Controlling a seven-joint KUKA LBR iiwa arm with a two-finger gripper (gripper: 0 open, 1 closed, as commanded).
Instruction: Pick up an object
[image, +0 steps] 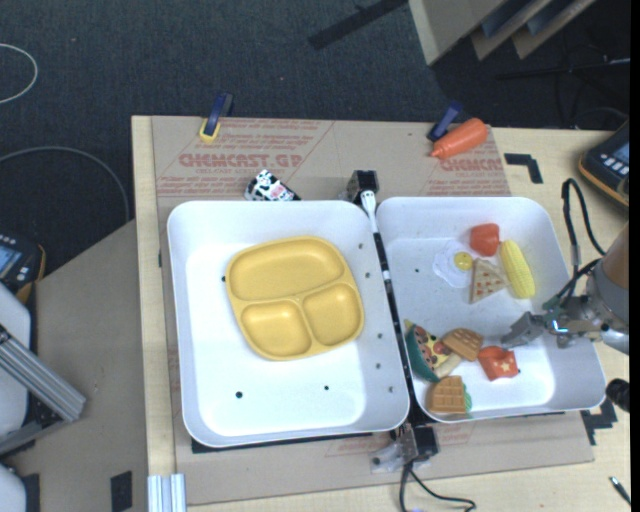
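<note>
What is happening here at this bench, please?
A robot arm reaches in from the right, and its end effector is low over the right bin, close to a small red toy. Nothing is seen held. Other toy foods lie in that bin, among them a corn cob, a waffle wedge and a pizza slice. The left bin holds a yellow divided tray.
</note>
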